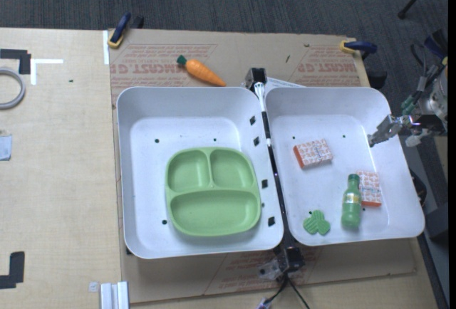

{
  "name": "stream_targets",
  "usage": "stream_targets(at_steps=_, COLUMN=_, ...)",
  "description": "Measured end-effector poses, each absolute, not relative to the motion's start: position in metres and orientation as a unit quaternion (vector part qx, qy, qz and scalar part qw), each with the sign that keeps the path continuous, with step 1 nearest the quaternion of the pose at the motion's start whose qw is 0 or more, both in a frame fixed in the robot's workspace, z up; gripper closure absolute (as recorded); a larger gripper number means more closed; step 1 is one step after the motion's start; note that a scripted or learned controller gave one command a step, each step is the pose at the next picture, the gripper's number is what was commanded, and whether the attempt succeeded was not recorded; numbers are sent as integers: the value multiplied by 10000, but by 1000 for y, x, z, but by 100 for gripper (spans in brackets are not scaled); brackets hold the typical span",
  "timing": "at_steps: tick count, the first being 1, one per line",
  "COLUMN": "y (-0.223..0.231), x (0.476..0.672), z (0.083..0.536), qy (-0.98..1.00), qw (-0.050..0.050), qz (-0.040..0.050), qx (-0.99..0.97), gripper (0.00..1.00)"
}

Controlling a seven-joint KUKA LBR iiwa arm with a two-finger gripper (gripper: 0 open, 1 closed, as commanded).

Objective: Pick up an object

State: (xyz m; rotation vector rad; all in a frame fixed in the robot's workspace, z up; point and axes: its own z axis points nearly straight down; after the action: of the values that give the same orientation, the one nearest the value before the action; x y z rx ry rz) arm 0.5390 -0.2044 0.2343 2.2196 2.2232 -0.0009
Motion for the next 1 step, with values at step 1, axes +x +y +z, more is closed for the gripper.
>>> stream_targets(at_steps=1, y=-217, x=485, z=104, qy=7236, qw=13, qz=37, qx=6902, gripper=0)
